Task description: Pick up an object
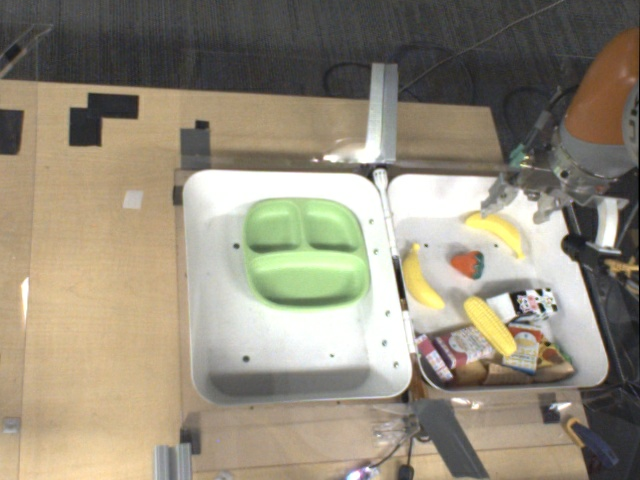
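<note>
- Camera view looked down on two white bins side by side; the left bin point(215, 298) held a green divided plate point(304, 251) with three compartments, lying flat near the bin's middle.
- The right bin point(430, 198) held the loose objects; a banana point(497, 232) lay near its far edge, and a second banana point(420, 280) lay along the near-left side, close to the wall between the bins.
- A small red strawberry toy point(467, 264) with a green top sat between the two bananas, apart from both.
- A yellow corn cob point(490, 326) lay at a slant in the near half, its lower end resting on a heap of printed packets point(500, 353); a small black-and-white carton point(533, 303) lay just beside the cob's upper right.
- The packets and carton carried print, but it was too small and blurred to read; no brand could be made out.
- The gripper point(528, 201) hung over the far right corner of the right bin, just above and right of the far banana; its two fingers stood apart, with nothing between them.
- The arm's orange band point(600, 98) showed above the wrist at the right.
- Dark cables point(440, 68) trailed across the floor beyond the bench.
</note>
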`<move>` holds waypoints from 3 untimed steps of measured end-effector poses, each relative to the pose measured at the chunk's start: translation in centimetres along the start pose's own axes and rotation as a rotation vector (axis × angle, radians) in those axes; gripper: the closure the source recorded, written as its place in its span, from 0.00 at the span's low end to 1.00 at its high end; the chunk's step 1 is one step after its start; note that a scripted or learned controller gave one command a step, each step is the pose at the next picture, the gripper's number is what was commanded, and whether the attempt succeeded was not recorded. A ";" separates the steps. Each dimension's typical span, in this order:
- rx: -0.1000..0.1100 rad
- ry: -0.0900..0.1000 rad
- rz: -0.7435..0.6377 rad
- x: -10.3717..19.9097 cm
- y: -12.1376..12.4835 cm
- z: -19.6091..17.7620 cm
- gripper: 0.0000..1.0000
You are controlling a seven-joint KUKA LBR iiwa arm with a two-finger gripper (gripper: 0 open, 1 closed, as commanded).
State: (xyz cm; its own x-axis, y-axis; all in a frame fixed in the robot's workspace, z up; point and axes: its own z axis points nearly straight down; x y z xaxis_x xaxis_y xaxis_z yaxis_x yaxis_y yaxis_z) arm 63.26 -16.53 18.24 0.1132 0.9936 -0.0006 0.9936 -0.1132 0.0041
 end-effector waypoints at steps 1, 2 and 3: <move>-0.006 -0.001 -0.148 -3.2 -0.2 9.4 0.00; -0.014 0.001 -0.149 -3.1 0.1 8.1 1.00; -0.005 0.001 -0.147 3.7 3.4 -1.3 1.00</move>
